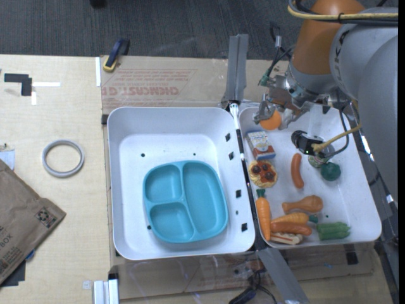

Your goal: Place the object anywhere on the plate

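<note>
We see the gripper (273,109) low over the far left corner of the right bin (362,170), with a small orange ball (270,120) right under its fingertips. The ball looks pinched between the fingers, so we judge the hand narrowed on it, though the wrist hides much of the contact and the hold may be slight.

The plate (185,201), blue with three compartments, lies in the left bin (120,170), toward that bin's near side, well apart from the ball. The other food stays in the right bin: a carton (261,144) and a tart (263,174) along the left wall, a sausage (296,170) mid-bin, a carrot (263,216) and a drumstick (304,204) nearer the front edge.

To do this step well, we would lift straight up first, enough to clear the two walls where the bins meet, then carry left and toward the near side. A round thing can roll out of a thin pinch, so we would move steadily and let go low over one compartment, where the ridges will stop it rolling off.
</note>
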`<state>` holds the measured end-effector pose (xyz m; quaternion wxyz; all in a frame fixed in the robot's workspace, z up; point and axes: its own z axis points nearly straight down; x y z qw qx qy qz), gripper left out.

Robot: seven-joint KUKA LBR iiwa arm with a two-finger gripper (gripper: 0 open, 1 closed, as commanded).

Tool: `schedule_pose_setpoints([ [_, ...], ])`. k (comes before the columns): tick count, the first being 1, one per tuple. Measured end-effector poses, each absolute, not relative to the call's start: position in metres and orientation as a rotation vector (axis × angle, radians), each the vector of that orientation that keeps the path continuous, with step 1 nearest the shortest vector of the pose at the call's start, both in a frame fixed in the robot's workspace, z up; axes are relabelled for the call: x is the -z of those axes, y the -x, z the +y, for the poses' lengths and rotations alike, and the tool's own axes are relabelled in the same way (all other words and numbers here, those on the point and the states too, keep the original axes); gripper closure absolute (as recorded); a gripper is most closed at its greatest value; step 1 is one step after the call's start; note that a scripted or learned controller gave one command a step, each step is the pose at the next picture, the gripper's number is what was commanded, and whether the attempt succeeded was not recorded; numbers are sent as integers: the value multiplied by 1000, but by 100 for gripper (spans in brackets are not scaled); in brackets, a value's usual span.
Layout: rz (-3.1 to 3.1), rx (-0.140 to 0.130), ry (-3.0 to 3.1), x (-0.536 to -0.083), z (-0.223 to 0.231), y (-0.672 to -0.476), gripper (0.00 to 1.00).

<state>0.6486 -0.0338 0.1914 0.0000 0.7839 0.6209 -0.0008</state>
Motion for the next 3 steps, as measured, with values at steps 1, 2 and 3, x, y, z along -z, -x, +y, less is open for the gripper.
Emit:
schedule_pose_setpoints([
  [1,2006,6,-2421,-225,17,-564,100],
  [2,2046,9,-2387,-190,82,-538,100],
  [3,2046,8,-2387,-190,81,-538,0],
])
